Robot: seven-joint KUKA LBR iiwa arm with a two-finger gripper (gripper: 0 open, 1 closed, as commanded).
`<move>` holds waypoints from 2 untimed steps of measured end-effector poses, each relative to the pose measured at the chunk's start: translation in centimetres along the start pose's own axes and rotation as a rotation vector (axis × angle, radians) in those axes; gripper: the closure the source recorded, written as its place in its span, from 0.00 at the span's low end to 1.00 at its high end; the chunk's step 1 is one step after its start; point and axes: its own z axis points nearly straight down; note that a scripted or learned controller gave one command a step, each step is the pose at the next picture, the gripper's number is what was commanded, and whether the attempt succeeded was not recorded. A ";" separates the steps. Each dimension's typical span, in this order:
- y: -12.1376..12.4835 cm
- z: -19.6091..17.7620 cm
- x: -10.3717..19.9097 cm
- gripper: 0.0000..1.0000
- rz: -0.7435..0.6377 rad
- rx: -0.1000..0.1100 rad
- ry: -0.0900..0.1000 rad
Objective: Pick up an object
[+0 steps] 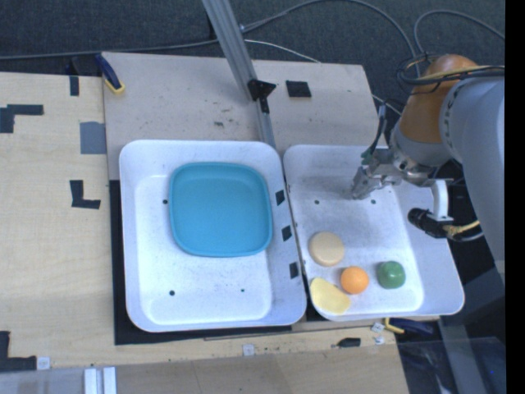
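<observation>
In the camera view the gripper (367,184) hangs over the bare upper part of the right bin (426,302), holding nothing; whether its jaws are open or closed I cannot tell. The pickable things cluster low in that bin: a beige round piece (326,248), an orange ball (354,280), a green ball (391,274) and a yellow piece (330,296), whose long axis runs from upper left to lower right, probably so any can be reached from above. A blue plate (220,208) lies flat in the left bin (148,302).

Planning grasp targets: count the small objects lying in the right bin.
4, clustered at its near end: a round beige puck, a small orange ball, a green ball and a yellow banana-shaped piece. None looks hidden.
</observation>
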 end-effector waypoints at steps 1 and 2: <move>-0.3 -4.3 -0.4 1.00 0.001 -0.003 0.000; 0.5 -9.7 -1.1 1.00 0.001 -0.005 0.000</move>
